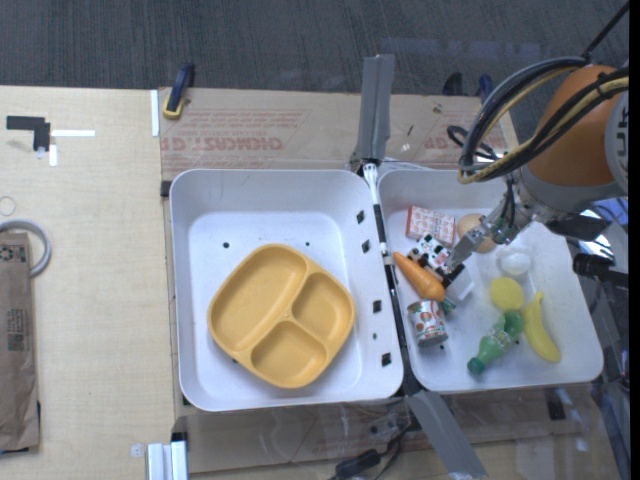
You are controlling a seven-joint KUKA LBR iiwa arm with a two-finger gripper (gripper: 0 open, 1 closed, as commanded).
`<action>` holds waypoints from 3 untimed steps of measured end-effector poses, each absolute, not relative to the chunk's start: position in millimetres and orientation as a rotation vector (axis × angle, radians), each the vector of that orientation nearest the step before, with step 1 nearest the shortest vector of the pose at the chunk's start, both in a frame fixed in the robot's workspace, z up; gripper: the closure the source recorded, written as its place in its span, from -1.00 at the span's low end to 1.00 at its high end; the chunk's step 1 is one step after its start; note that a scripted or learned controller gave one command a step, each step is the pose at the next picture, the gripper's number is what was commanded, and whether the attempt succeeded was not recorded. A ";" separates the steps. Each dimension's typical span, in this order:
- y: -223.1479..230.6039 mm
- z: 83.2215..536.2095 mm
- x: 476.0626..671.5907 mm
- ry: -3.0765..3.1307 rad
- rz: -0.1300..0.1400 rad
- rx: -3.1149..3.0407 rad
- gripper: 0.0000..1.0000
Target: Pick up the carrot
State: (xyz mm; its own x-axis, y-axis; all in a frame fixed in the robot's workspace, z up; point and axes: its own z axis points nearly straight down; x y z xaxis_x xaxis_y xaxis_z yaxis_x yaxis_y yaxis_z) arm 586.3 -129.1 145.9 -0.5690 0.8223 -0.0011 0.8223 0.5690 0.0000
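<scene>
While the gripper hangs over the right bin, its grip state cannot be determined.
Carrot lies just beside it, near the bin's left wall.

We count:
bins: two
yellow plates: one
carrots: one
bananas: one
cans: one
green bottles: one
</scene>
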 end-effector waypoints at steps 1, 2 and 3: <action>-32.6 191.3 547.6 2.973 -0.001 1.015 -1.00; -13.7 190.9 477.4 2.970 -0.002 1.030 -1.00; -34.0 235.5 485.3 2.972 -0.001 1.016 -1.00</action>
